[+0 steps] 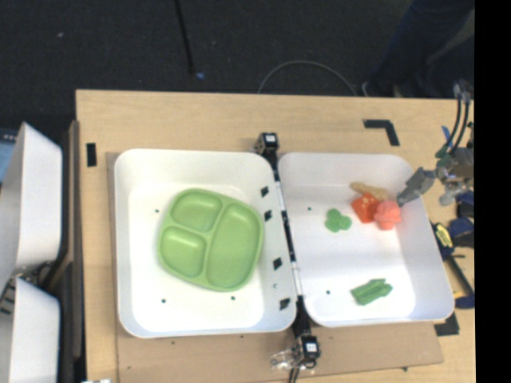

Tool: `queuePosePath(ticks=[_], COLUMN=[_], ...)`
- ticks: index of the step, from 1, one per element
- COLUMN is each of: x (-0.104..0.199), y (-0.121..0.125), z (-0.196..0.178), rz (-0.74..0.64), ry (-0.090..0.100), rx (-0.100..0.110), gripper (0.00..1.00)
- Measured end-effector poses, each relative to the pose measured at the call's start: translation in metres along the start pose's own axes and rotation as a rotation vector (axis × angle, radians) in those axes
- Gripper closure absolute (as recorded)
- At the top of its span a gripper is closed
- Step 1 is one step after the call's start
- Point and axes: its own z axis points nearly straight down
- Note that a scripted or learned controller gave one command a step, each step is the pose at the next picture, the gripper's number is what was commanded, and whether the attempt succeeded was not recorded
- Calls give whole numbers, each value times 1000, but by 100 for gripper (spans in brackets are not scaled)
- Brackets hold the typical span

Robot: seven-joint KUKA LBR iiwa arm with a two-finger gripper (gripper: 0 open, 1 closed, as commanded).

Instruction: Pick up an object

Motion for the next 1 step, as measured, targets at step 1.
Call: queuePosePath(ticks=[1], x=[1], y=[2], z=[-7], rz=[-3], ry=[-2], rx=[-12], gripper=[0])
